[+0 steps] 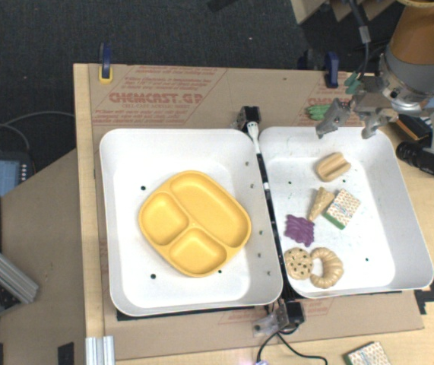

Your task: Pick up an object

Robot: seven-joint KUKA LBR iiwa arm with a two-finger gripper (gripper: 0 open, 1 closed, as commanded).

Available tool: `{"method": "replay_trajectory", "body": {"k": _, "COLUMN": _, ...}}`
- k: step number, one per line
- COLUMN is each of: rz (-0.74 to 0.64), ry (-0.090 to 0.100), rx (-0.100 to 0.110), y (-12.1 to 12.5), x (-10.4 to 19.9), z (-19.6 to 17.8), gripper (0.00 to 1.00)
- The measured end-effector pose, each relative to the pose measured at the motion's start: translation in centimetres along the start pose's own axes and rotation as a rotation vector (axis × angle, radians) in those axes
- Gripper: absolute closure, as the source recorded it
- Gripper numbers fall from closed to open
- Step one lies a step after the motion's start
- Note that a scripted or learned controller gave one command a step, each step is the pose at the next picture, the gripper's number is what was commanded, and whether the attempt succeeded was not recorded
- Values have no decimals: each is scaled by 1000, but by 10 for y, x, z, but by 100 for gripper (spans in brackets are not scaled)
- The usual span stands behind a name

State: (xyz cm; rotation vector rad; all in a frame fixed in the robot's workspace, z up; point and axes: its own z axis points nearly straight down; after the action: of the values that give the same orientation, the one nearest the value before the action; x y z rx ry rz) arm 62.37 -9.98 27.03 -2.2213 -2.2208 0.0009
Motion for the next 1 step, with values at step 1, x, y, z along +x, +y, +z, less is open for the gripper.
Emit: {"method": "replay_trajectory", "body": {"k": 1, "rz": 4, "ry": 0, "rx": 9, "y": 4, "x": -46, "z": 81, "gripper": 0}}
